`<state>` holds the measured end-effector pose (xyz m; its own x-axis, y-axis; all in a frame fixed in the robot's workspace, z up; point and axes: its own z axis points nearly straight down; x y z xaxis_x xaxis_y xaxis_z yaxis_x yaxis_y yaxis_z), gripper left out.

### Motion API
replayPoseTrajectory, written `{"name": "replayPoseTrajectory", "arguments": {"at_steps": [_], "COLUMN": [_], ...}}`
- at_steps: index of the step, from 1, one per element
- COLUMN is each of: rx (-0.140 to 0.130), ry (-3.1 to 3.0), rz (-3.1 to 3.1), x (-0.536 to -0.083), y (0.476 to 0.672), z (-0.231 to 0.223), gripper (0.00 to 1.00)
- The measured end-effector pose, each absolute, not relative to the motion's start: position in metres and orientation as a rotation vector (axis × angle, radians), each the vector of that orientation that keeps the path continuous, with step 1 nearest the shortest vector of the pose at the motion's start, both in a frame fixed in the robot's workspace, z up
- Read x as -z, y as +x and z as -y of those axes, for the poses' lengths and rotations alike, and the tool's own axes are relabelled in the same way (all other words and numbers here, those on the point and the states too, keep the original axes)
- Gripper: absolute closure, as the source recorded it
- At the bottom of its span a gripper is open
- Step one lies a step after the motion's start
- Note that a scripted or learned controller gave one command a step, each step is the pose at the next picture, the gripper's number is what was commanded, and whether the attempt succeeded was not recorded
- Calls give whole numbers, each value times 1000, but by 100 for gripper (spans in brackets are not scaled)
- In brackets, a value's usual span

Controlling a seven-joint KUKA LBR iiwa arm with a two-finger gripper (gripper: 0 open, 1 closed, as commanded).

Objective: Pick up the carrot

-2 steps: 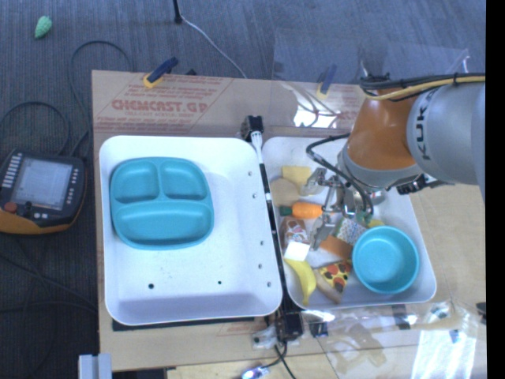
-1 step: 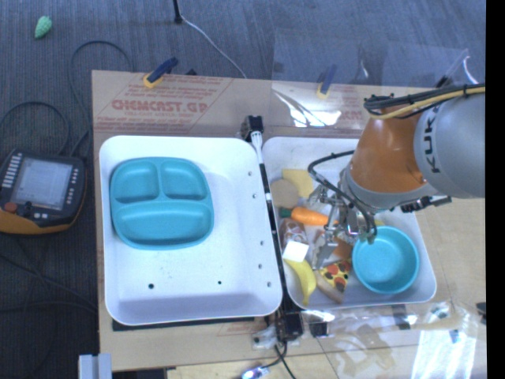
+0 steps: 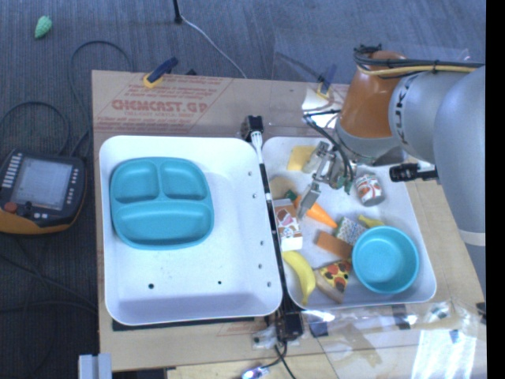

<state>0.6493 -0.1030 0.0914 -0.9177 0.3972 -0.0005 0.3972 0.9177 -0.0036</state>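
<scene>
I had the claw [image 3: 306, 204] lowered beside the carrot [image 3: 321, 214] to grab it; I couldn't tell its state.

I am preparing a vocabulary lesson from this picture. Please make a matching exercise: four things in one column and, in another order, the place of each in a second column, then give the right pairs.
Things:
1. blue divided plate
2. blue bowl
3. banana
4. carrot

Places:
A. front edge of the right bin, beside the pizza slice
B. just under the gripper, middle of the right bin
C. in the left bin
D. front right corner of the right bin

Right pairs: 1-C, 2-D, 3-A, 4-B
</scene>
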Motion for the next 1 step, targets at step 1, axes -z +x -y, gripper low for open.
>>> {"name": "replayPoseTrajectory", "arguments": {"at_steps": [1], "rx": [-15], "ry": [-770], "rz": [3059], "x": [-90], "y": [575], "z": [101], "gripper": [0]}}
